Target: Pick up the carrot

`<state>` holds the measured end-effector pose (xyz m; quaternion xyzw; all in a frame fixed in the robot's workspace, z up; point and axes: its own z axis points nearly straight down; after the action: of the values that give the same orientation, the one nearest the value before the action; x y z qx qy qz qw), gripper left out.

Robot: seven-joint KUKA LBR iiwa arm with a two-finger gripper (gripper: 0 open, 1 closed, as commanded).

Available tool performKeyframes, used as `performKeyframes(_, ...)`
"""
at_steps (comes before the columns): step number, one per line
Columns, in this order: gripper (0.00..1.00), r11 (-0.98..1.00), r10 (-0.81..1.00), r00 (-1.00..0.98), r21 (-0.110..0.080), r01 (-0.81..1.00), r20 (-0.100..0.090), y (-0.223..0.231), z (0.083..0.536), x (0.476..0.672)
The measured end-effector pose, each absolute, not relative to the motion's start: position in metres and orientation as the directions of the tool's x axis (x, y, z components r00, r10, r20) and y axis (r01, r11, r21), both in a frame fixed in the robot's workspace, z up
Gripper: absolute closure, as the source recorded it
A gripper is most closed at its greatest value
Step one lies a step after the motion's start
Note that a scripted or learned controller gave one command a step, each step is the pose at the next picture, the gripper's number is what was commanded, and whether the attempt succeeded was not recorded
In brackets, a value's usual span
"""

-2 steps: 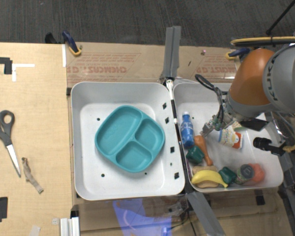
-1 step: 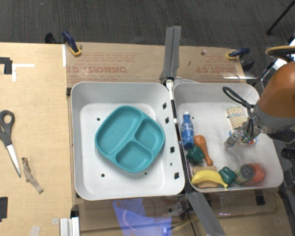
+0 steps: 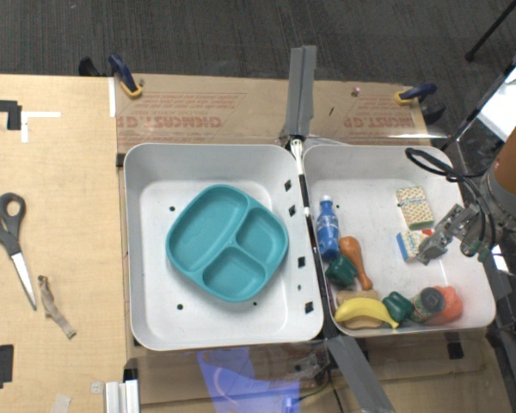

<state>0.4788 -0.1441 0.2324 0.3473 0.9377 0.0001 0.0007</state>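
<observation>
Near the bottom right corner of the right bin [image 3: 396,163] lies the carrot [image 3: 448,304], a stubby orange piece with a dark green round top at its left end. It sits close against the bin's front wall, with a green vegetable [image 3: 398,305] just to its left and a yellow banana [image 3: 365,312] beyond that. Further left, along the wall shared by the two bins, a blue bottle [image 3: 327,225] lies lengthwise, with a brown drumstick-shaped toy [image 3: 355,261] and another green piece [image 3: 340,271] just below it. A patterned tan packet [image 3: 414,206] rests in the upper right part of the bin, and a small blue item [image 3: 406,244] lies below it.

Open white floor runs through the middle of the right bin, between the bottle and the packet, and some bare floor shows just above the carrot. The carrot itself is hemmed in by the front wall, the right wall and the green vegetable.

The left bin [image 3: 146,231] holds a teal divided plate [image 3: 228,242]. Scissors [image 3: 9,235] lie on the bench to the far left.

The gripper [image 3: 432,249] hangs over the right side of the right bin, above and slightly left of the carrot and apart from it, next to the small blue item. Its metal fingers seem to be drawn narrow, though the view is too cluttered there to be sure, and nothing is seen between them.
</observation>
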Motion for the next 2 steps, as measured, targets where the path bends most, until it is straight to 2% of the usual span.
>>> performKeyframes(1, 1.00, 0.872, 0.489, -0.872, 0.000, 0.489, -0.003, -0.167, 0.297, 0.479)
performKeyframes(2, 1.00, 0.991, 0.134, -0.991, 0.000, 0.134, -0.005, -0.182, 0.340, 0.538)
